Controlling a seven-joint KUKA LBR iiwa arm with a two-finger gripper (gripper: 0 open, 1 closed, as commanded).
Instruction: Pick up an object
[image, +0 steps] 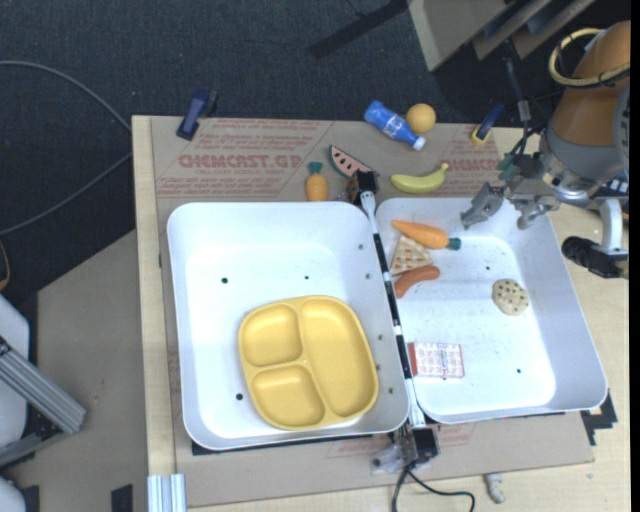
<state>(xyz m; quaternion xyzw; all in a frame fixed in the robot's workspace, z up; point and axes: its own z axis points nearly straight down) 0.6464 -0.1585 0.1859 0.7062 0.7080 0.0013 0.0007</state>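
Right bin (560, 330) contents: orange carrot (421, 234) with green tip, lying flat near top-left corner; waffle wedge (407, 256) just below it; reddish sausage (416, 280) touching wedge, angled; round cookie (510, 296) apart to right; red-white packet (438, 360) flat near lower left.

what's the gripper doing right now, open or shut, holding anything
Gripper: open, holding nothing, above the far edge of the right bin.
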